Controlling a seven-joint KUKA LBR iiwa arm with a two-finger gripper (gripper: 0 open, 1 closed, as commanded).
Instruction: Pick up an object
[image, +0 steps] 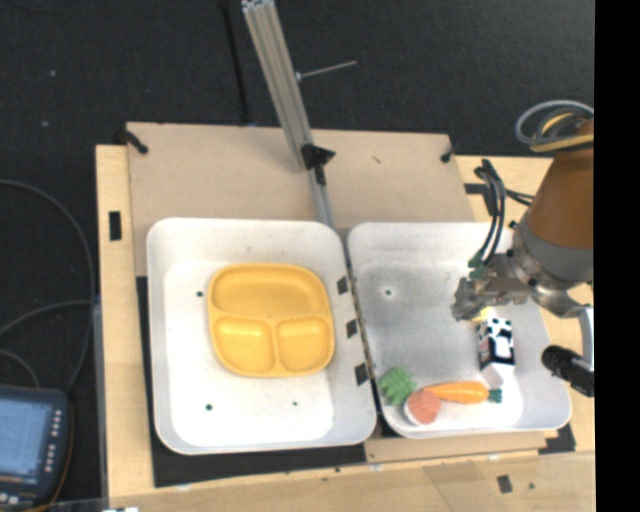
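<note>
The gripper (470, 297) is hovering over the right bin (420, 250), just above the black-and-white carton (497, 340) (whether its fingers are apart or together, I cannot tell). It should be centring over the carton and descending straight, keeping off the carrot (460, 393) nearby

My arm (566, 215) shows a broad orange band above a grey wrist collar, with black cables looping down its side (one touched with green); my gripper (472, 297) is a cluster of dull grey metal parts
</note>
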